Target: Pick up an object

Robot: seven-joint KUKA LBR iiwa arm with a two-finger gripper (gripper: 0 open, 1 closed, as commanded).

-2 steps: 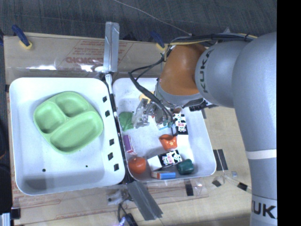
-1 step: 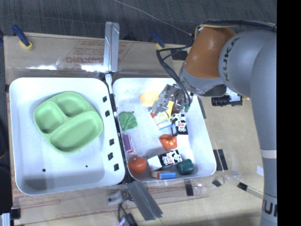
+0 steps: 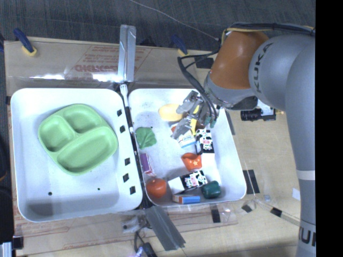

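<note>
Claw [image 3: 187, 116], grip unclear, hovers over cluttered right bin [image 3: 229, 167]; left bin [image 3: 24, 159] holds green plate [image 3: 77, 138].

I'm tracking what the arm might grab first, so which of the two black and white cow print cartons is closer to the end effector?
The upper cow-print carton, lying just below the end effector. The other cow-print carton lies farther down, near the bin's front edge beside the dark green object.

Toy clutter [image 3: 185, 159] in right bin [image 3: 236, 175]
</note>
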